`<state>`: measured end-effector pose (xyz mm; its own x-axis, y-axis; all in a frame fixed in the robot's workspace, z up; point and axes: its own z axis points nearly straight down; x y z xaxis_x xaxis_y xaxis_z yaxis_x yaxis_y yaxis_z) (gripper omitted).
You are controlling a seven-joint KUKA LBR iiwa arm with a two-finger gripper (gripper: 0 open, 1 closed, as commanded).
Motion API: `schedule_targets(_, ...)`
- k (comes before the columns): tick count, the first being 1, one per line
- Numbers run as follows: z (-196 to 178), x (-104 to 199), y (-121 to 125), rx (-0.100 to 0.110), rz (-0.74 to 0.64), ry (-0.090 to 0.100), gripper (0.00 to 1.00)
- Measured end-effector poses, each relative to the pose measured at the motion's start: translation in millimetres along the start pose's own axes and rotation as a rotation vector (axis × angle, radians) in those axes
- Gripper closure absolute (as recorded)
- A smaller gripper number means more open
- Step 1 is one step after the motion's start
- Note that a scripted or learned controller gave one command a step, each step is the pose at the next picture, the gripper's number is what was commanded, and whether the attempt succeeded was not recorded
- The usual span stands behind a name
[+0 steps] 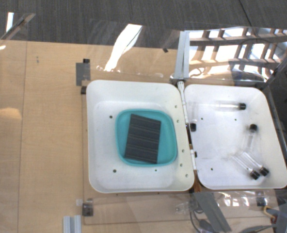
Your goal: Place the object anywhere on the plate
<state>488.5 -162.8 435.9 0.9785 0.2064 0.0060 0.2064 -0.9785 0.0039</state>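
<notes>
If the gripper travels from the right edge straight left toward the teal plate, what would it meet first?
Probably the clear tubes in the right bin, if it travels low; height is unclear.

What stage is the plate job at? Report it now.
Done, by the look of it: the dark ribbed slab lies flat on the teal plate in the left bin, fully inside the plate's rim. Nothing is in hand. Clear tubes with black caps lie in the right bin, apart from the plate. Nothing looks left for this placement.
</notes>
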Motion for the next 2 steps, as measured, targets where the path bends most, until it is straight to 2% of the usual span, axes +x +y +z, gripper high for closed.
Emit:
schedule_targets(1, -0.5, 14.0, -66.0, 0.001, 0.001, 0.002, 0.00)
schedule_targets(2, 0.4, -1.6, 7.5, -0.001, 0.002, 0.000, 0.00)
